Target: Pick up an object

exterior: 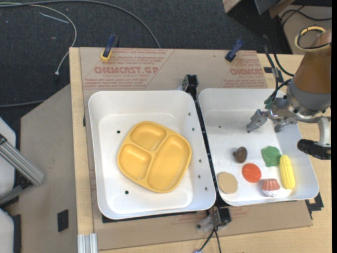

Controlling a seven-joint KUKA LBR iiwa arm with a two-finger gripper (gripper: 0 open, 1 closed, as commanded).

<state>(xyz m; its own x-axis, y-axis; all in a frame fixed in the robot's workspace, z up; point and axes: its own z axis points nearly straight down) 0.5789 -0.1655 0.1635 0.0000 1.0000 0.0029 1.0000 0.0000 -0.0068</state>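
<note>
The gripper point(259, 121) hangs with jaws spread and nothing between them over the right bin point(226, 109), far of the toy foods. The approach step is in hand. The brown piece point(240, 154) lies nearest; next comes lowering over it.

A lab: clamped cardboard bench point(158, 62), loose cables point(52, 15).
</note>
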